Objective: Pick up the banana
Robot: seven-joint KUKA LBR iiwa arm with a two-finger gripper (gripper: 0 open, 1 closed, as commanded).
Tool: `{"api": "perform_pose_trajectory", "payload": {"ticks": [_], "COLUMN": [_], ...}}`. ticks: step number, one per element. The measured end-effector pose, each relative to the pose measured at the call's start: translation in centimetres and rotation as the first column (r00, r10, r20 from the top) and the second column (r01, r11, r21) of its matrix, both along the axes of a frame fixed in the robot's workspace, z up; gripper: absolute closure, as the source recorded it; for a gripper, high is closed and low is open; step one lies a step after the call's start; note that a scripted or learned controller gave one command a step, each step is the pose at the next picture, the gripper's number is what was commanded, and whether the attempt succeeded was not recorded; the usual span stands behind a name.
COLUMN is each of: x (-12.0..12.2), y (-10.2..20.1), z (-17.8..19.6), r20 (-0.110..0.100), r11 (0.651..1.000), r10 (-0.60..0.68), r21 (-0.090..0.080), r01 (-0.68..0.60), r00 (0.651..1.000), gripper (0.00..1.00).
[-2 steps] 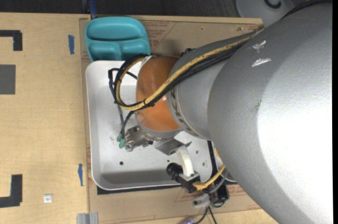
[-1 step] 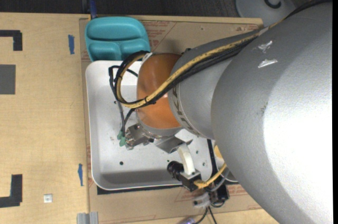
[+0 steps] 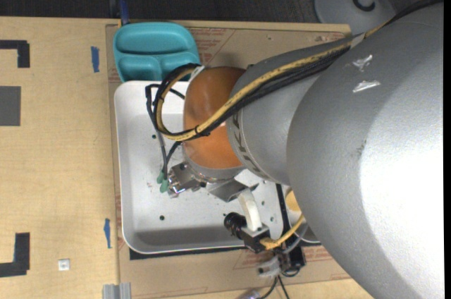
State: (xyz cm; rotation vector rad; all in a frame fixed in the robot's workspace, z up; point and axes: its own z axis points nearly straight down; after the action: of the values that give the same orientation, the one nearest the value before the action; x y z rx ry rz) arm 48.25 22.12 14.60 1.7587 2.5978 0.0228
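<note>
Smooth grey arm (image 3: 352, 142) over glossy white bin (image 3: 137, 171)

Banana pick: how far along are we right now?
Done: the arm has reached over the white bin, and its orange band sits above the bin floor. In hand: nothing confirmed; the arm's bulk hides the hand, and just a small yellow patch peeks out beside the arm, possibly the banana. Left: a confirmed grasp and the lift.
</note>
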Motion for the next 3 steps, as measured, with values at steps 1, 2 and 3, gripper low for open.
{"api": "perform_pose_trajectory", "payload": {"ticks": [1, 2, 3], "x": [0.0, 0.1, 0.3], "y": [0.0, 0.1, -0.5], "z": [1.0, 2.0, -5.7], "r20": [0.002, 0.003, -0.004], "r11": [1.000, 1.000, 0.921], "r10": [0.000, 0.000, 0.390], "r21": [0.001, 0.001, -0.010], "r01": [0.000, 0.000, -0.390], "r00": [1.000, 1.000, 0.921], "gripper": [1.00, 1.00, 1.00]}}
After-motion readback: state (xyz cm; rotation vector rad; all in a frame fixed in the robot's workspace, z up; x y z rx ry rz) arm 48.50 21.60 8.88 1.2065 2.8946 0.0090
